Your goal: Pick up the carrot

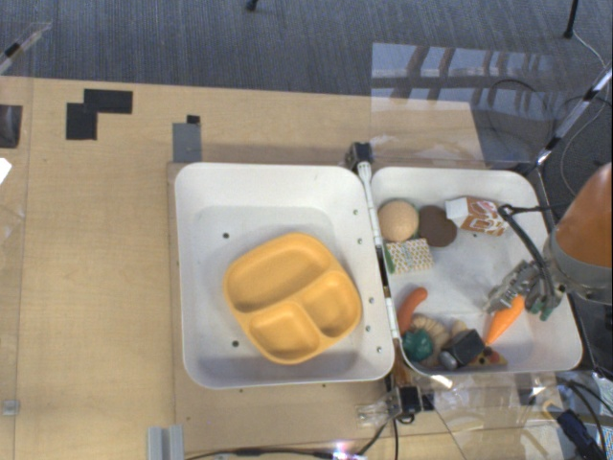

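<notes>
Gripper (520, 295) sits low in the right bin (565, 357), near its right wall, w/ the grey arm (584, 247) and its orange band coming in from the right edge. The carrot (504, 320) is right at the fingertips: orange, tapered, lying at a slant w/ its thick end up by the gripper and its point aimed down-left toward the bin's front. Fingers look to be on either side of the carrot's top end, but the metal and greenish bits there blur together, so can't tell if the pincer is spread or pressed onto it. Rest of right bin: a tan ball (398, 220) at back-left, a dark brown round piece (438, 226) touching it on the right, a small printed carton (476, 216) further right, a pale speckled block (409, 255) just in front of the ball. Front-left cluster: a red-orange chili-like piece (411, 305), a green round item (418, 343), a beige ridged item (434, 329), a black block (466, 348). Left bin (206, 199) holds a yellow divided plate (292, 297), 3 compartments, sitting roughly centre. A black cable (522, 228) loops over the right bin toward the arm.
</notes>
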You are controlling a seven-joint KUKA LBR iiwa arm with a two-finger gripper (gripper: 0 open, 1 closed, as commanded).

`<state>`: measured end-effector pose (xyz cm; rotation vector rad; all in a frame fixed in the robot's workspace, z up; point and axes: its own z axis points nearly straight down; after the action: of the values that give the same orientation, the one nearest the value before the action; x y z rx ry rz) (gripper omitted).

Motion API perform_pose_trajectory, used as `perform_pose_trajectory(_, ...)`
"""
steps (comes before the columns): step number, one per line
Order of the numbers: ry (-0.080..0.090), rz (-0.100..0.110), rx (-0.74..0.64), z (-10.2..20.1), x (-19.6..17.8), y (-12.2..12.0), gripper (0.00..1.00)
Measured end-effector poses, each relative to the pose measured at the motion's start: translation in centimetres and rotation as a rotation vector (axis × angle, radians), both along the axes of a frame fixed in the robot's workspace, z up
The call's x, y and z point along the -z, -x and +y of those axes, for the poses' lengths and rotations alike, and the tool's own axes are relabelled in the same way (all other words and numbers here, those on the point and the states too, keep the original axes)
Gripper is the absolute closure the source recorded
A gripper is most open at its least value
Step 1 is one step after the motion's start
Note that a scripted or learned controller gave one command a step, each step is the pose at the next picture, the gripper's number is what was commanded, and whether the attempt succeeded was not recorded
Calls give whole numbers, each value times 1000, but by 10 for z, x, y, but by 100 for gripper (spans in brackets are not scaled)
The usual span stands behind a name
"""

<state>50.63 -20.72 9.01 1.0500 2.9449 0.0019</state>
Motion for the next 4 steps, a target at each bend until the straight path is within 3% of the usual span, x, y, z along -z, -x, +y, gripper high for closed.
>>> perform_pose_trajectory(1, -4, -10, -27, 119, -1, 0, 100)
perform_pose_trajectory(2, 9, -5, -305, 29, 0, -33, 100)
perform_pose_trajectory(3, 7, -6, -304, 31, 0, -33, 0)
perform_pose_trajectory(4, 1, -4, -91, 2, 0, 13, 0)
